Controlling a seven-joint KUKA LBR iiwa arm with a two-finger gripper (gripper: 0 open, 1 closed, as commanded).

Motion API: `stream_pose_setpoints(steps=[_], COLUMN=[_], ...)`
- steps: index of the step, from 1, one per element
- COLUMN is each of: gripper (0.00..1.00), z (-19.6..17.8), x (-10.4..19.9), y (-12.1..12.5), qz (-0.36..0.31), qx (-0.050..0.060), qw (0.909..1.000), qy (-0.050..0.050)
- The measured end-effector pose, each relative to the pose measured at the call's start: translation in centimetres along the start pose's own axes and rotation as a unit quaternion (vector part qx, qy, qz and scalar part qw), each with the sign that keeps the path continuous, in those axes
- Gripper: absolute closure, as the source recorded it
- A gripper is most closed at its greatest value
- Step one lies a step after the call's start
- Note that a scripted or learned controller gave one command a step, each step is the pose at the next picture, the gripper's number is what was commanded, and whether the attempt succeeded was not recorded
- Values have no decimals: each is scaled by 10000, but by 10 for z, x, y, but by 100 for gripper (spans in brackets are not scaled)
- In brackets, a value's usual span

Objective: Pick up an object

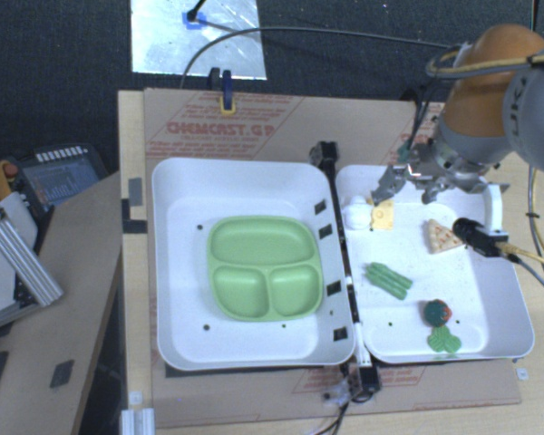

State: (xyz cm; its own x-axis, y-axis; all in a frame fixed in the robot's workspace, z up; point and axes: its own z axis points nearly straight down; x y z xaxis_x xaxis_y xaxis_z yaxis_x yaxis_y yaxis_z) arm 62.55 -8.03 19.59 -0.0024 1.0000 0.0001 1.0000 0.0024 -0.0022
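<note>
The yellow block (381, 216) lies near the back left corner of the right bin (494, 284), flat on the white floor, and it is the piece closest to me. My gripper (406, 190) hangs just above and behind it with the fingers spread apart and nothing between them. The left fingertip (382, 192) sits almost over the block's far edge, though I cannot tell whether it touches. Just beside the block on its left is a small white ball (355, 214), so close that the two nearly meet, and the ball sits close to the bin's left wall. To the right of the block, apart from it, a pale pizza-like wedge (442, 236) lies flat under my wrist side. Nearer the front, a green pod (388, 280) lies slantwise in the middle of the bin, well apart from the block. Further front and right are a red and green ball (437, 312) and, just in front of it, a flat green leafy piece (444, 341) close to the front wall. A black rail (335, 234) runs between the two bins. In the left bin (181, 243) a green divided plate (261, 266) lies alone in the middle. Both bins rest on a brown cardboard sheet (254, 125).
</note>
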Motion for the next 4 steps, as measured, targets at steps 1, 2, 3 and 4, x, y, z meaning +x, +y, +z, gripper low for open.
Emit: stream_pose_setpoints(steps=[1,2,3,4], gripper=[0,0,100,100], z=[53,104,91,48], x=[-10,-10,-10,-12], y=[1,2,2,4], qz=[9,7,7,8], qx=[4,-2,-23,-39], qw=[10000,10000,10000,10000], qy=[-2,1,-2,-4])
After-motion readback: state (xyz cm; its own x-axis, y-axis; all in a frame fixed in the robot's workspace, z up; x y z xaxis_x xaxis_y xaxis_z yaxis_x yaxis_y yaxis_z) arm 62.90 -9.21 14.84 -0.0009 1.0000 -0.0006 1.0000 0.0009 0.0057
